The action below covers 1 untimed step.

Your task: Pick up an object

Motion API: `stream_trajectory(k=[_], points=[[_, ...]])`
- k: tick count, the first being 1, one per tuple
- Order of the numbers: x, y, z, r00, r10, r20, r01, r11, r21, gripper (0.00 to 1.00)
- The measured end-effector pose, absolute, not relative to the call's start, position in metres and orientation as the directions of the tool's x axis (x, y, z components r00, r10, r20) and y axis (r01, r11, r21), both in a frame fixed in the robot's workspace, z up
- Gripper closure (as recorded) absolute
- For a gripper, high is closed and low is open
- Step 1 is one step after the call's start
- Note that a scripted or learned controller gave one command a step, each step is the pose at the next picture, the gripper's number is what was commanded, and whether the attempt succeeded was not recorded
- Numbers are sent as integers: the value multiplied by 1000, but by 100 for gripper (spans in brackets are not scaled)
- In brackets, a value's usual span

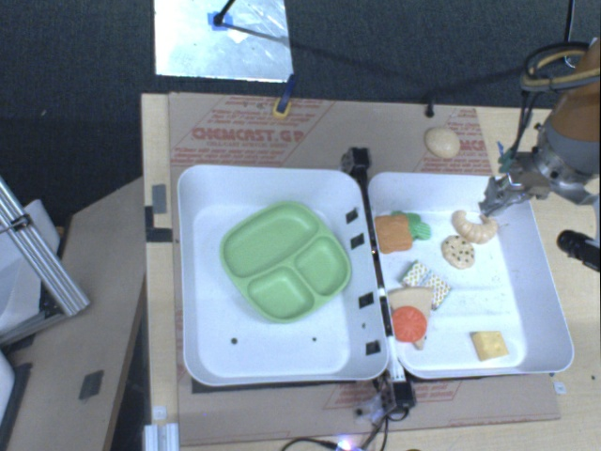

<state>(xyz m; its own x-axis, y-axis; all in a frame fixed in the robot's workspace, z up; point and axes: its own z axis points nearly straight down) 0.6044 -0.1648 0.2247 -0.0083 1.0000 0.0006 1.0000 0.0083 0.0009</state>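
The jaws (492, 202) hover at the right bin's (545, 280) far edge; their opening cannot be told. The croissant (472, 226) lies just below-left of them (the cookie (458, 252) beyond). A good grasp would centre over the croissant, descending straight.

The robot's grey, rounded metal arm (571, 163) has smooth, cylindrical segments with a dull sheen. Above the wrist sits a broad orange band (577, 113), muted and slightly tan in this light. Over the band, dark cables (554, 64) curl in a loop, one with a yellowish sheath. The wrist narrows into a pale grey flange, from which the small two-finger gripper of dark grey metal (492, 203) extends, angular and compact, with lighter silver edges. Fine details such as screws or markings are too small to tell.
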Motion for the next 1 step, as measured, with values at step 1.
stream_trajectory(k=[1], points=[[600,-108,234,-8,1000,1,1000,8,1,100]])
